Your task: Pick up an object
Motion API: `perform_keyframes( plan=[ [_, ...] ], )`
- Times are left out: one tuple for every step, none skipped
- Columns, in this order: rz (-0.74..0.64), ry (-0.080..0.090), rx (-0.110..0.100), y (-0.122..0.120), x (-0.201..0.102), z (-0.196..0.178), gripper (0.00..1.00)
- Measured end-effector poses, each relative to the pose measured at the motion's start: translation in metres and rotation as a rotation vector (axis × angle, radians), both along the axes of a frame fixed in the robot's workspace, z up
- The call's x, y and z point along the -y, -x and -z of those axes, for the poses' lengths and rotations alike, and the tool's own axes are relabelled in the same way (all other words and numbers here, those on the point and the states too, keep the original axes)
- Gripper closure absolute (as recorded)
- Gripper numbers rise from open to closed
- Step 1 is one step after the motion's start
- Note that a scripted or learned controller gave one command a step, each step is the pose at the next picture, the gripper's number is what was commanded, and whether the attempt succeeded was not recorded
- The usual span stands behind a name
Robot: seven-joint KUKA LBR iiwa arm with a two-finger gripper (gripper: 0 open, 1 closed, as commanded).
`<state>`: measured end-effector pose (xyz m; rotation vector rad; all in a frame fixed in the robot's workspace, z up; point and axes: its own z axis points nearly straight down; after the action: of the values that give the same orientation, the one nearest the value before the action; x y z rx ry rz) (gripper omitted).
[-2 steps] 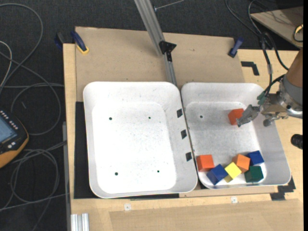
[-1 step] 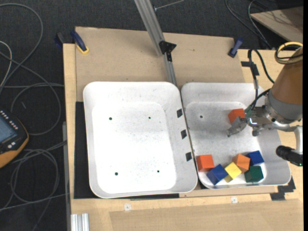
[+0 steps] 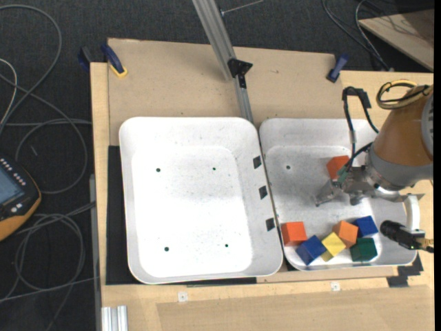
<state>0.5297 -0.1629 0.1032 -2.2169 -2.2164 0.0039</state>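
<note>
In the right bin (image 3: 303, 140), my gripper (image 3: 339, 197) hangs low over the floor, reaching in from the right. Its two grey fingers (image 3: 324, 198) stand apart, open, with nothing between them. An orange-red block (image 3: 337, 165) lies just behind the gripper, partly hidden by the wrist. Along the bin's front edge lie several more blocks: an orange one (image 3: 294, 232), a blue one (image 3: 310, 248), a yellow one (image 3: 333, 243), another orange one (image 3: 348, 232), a second blue one (image 3: 366, 225) and a green one (image 3: 363, 250).
The left bin (image 3: 138, 143) sits beside the right one, its rim touching it. A slanted metal bar (image 3: 219, 36) comes down to the gap between the bins at the back. Black cables (image 3: 353, 105) loop off the arm above the right bin.
</note>
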Motion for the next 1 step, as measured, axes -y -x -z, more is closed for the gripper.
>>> perform_keyframes(
  plan=[
    [0.000, 0.002, 0.008, -0.0020, 0.0004, -0.0143, 1.00]
  ],
)
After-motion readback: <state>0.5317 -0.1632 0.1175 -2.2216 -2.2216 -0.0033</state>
